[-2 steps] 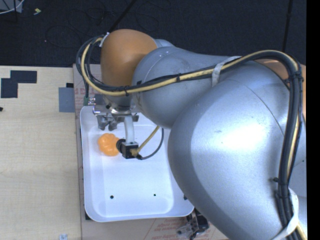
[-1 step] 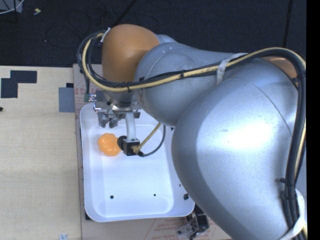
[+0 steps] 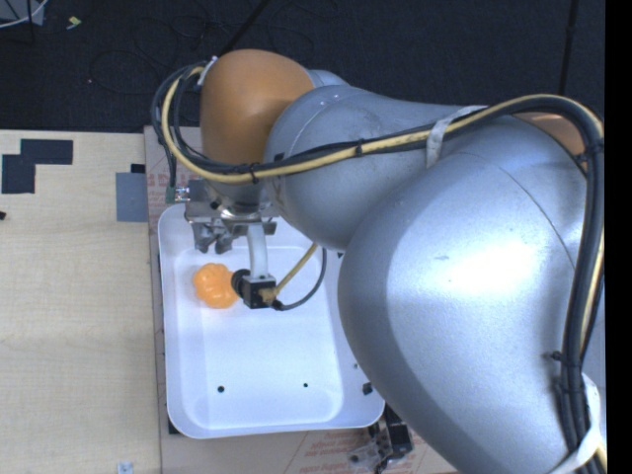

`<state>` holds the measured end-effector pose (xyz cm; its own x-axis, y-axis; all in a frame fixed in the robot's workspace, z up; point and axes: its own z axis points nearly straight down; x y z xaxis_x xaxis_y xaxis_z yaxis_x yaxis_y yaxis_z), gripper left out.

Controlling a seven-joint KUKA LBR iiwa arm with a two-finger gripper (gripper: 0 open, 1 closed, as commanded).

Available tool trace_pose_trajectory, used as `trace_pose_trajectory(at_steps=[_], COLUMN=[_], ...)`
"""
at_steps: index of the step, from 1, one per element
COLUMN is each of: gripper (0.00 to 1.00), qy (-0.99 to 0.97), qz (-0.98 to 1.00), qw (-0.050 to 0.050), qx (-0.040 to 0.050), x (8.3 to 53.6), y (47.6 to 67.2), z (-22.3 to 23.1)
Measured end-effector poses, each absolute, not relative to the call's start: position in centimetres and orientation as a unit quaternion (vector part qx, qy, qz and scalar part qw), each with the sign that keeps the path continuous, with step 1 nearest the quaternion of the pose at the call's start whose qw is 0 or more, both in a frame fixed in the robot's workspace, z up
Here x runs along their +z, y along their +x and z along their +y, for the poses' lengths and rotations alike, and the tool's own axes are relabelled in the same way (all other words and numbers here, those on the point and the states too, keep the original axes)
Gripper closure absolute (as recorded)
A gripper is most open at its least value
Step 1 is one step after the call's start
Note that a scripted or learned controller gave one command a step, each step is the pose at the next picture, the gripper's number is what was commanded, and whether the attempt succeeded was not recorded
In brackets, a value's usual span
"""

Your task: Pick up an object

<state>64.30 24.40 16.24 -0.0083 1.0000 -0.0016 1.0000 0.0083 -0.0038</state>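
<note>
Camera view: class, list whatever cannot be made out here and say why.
In the camera view:
1. Right side of the white bin: covered by the grey arm.
2. What the orange lump is: too blurred to tell.
3. The two dark specks on the bin floor: too small to identify.

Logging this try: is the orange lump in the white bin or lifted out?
In the bin. The rounded orange lump lies on the floor of the shallow white plastic bin, just beside the gripper.

A small orange object (image 3: 213, 285), rounded and slightly lumpy with a glossy skin, sat on the floor of the white bin (image 3: 257, 383), close to its left wall, toward the far end.
</note>
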Motion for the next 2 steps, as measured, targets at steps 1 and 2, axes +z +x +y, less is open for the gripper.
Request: trace_pose_trajectory(at_steps=[1, 2], gripper=[1.00, 1.00], qy=[-0.704, -0.704], qz=[-0.711, -0.711], qw=[0.001, 0.001], qx=[0.0015, 0.0026], x=[16.4, 14.5], y=[64.3, 64.3], z=[24.4, 24.4])
